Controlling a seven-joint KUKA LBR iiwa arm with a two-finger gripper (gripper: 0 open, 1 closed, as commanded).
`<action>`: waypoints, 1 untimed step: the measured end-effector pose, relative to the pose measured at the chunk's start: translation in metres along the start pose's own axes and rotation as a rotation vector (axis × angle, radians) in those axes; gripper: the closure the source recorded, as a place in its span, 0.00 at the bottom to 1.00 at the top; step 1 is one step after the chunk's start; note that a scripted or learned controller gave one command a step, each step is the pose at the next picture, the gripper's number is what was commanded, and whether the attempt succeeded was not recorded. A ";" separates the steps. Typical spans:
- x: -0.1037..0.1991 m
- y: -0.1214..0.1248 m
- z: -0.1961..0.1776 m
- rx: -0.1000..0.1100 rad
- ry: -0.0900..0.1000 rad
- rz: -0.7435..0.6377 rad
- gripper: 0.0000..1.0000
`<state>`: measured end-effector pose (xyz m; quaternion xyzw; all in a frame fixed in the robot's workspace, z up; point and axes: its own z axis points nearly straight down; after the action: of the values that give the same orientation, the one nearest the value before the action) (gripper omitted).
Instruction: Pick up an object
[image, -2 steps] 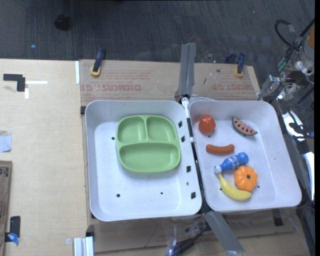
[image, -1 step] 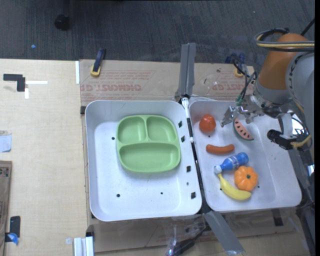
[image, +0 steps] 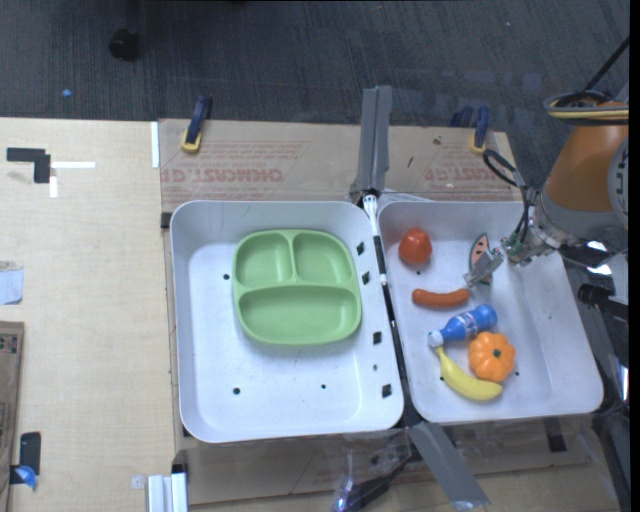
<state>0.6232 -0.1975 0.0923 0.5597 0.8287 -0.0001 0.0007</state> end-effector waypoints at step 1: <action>-0.001 0.001 -0.011 -0.003 -0.002 0.003 1.00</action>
<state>0.6240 -0.1982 0.1030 0.5610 0.8278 0.0005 0.0023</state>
